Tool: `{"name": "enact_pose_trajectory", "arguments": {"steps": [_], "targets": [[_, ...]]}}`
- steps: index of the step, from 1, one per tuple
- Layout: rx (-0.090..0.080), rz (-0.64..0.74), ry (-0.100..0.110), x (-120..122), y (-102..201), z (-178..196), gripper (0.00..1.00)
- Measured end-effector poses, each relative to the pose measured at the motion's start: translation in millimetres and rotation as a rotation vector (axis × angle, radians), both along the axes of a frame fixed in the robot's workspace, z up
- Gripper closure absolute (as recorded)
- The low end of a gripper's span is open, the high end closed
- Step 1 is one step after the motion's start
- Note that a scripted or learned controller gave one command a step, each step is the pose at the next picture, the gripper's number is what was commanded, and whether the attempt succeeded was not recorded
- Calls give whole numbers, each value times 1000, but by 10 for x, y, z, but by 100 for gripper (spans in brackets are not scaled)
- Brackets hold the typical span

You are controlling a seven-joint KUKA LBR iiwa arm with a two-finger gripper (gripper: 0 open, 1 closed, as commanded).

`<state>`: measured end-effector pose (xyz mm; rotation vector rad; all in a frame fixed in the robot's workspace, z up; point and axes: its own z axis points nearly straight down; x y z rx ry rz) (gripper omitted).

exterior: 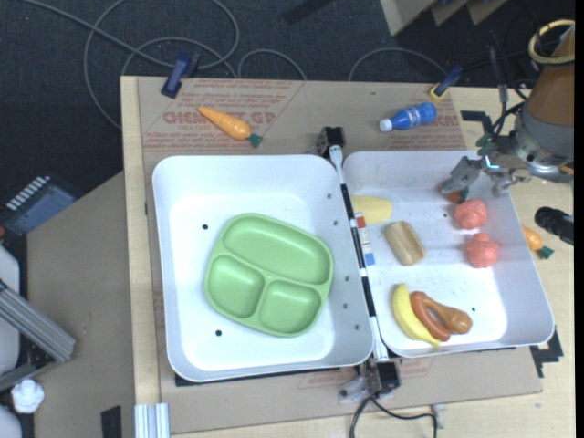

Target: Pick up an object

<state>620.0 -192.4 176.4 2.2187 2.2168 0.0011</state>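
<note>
The jaws [476,179], whose opening cannot be told, hang at the frame's right, just above the upper pink ball [471,214].

Bright, even overhead light. White bins [182,199] near blown out, detail washed from their floors. Soft, short shadows under the green plate [269,275]. Dark carpet [73,108] dim by contrast. Slight softness throughout; mild blur toward the right edge.

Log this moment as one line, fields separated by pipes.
phase: approach | tool: over right bin far end, nothing seen held | nearest: pink item | left bin: green divided plate | outside bins: carrot, blue bottle
</note>
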Motion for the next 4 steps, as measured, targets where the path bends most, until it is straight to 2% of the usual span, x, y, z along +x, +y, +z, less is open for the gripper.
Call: {"name": "enact_pose_trajectory", "arguments": {"steps": [1, 2, 3, 4], "targets": [[9, 3, 7, 63, -201, -928, 0], [2, 3, 1, 283, 141, -914, 0], [20, 5, 15, 473, -243, -903, 0], [5, 3, 5, 470, 347, -913, 0]]}}
